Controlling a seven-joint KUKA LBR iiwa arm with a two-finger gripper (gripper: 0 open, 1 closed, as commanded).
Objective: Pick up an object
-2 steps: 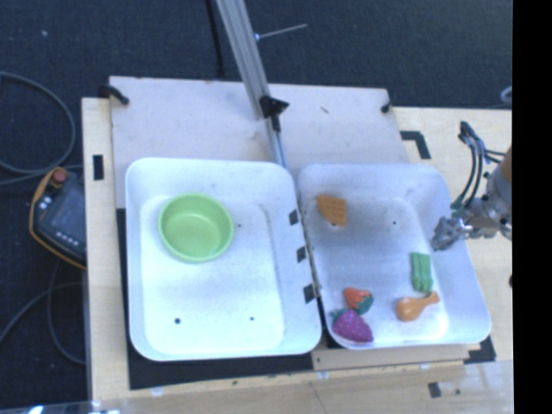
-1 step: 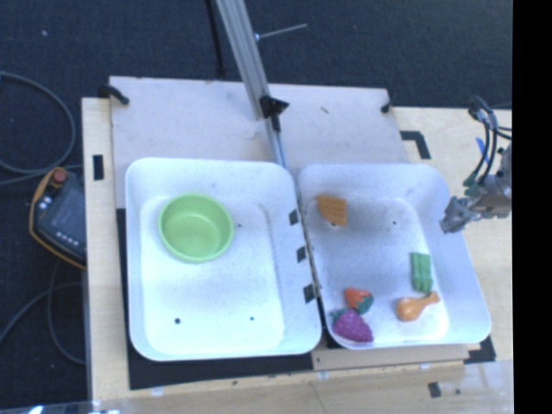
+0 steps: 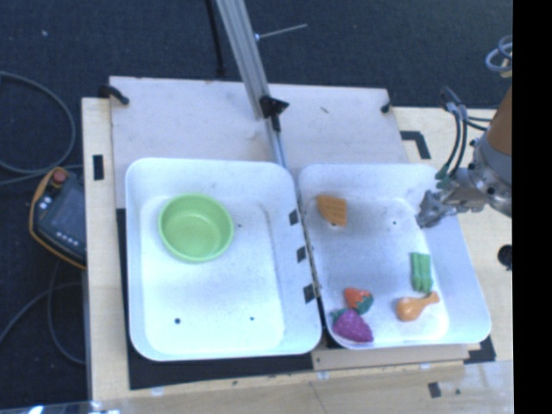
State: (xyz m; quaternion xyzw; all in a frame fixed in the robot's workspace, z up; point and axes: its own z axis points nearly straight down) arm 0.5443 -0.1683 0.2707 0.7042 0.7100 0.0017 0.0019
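The right bin [image 3: 379, 179] holds several small toys: an orange bread-like piece [image 3: 332, 210] near its back left, a green stick [image 3: 421, 272] at the right, an orange drumstick shape [image 3: 414, 306] below it, a red and green strawberry [image 3: 358, 299] and a purple grape bunch [image 3: 352, 325] at the front. My gripper [image 3: 431, 210] hangs over the bin's right side, above and behind the green stick, apart from every toy. Nothing shows between its fingers.
A green bowl [image 3: 197, 227] sits in the left bin [image 3: 207, 317]. A slanted metal pole [image 3: 246, 46] rises behind the bins. A yellow pendant [image 3: 59, 218] lies off the bench at the left. Cables hang near the arm at the right.
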